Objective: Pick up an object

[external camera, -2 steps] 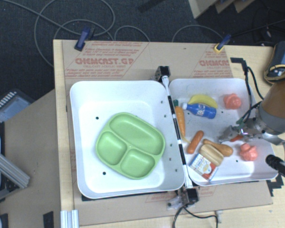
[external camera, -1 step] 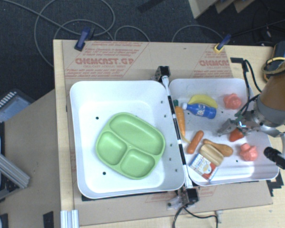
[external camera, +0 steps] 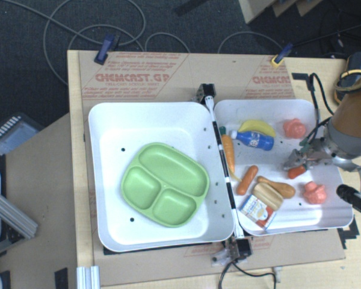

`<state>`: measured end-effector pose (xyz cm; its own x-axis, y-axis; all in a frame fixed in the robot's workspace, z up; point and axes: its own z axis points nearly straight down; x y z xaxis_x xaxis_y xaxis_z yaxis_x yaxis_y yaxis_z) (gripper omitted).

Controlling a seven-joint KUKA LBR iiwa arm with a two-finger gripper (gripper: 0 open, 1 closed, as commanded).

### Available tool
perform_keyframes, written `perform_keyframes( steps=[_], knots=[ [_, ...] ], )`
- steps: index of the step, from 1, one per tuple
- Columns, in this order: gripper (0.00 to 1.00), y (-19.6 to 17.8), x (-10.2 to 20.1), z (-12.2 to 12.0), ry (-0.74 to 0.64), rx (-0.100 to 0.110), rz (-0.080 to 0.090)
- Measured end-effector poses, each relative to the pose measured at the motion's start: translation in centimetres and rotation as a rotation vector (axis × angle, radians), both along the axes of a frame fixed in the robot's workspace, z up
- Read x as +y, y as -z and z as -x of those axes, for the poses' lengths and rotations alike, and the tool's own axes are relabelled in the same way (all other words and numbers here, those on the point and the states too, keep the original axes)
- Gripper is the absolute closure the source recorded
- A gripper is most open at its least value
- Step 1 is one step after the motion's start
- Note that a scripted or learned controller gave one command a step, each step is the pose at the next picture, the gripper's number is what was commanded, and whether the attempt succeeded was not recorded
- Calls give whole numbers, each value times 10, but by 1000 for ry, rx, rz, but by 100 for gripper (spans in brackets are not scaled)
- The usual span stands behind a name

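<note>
In the right bin (external camera: pixel 325 221), the end effector (external camera: pixel 299 162) sits low over a small red item (external camera: pixel 296 173) lying just at its 6 o'clock, touching or nearly so, its fingers' spread too blurred to tell, and a pink toy (external camera: pixel 314 192) lies at 4 o'clock.

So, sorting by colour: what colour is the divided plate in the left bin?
Light green, seen clearly in the camera view.
</note>
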<state>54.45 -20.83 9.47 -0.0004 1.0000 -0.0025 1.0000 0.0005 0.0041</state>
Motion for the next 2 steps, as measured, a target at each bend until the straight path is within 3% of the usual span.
perform_keyframes(
  steps=[1, 2],
  knots=[
    [100, 10, 89, -11, -2, 5, -5],
    [100, -90, 136, -5, -1, 2, -3]
  ],
)
